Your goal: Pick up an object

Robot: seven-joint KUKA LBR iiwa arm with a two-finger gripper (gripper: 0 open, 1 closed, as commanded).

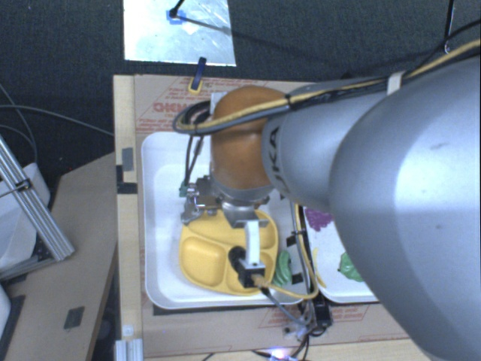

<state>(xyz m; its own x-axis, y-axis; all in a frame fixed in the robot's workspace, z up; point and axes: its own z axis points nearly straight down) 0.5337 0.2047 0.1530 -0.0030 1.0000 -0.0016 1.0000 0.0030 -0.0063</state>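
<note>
- The grey arm [376,186] reaches in from the right and covers most of the right bin [347,298]; its orange band sits above the left bin [159,201]
- The yellow moulded piece [201,258], the biggest of the loose things, lies in the near half of the left bin, under the wrist
- It looks like glossy hard plastic: probably light, stiff and slippery, with rounded swells that would slide out of a pinch, so a raised rim or the ridge between 2 hollows seems the best hold
- The gripper [225,215] hangs just above its far edge; I cannot tell whether the jaws are open or closed, and nothing shows between them
- A small green thing [282,269] lies at the yellow piece's right side
- A purple scrap [319,218] and another green one [349,265] lie in the right bin, both likely soft and light
</note>
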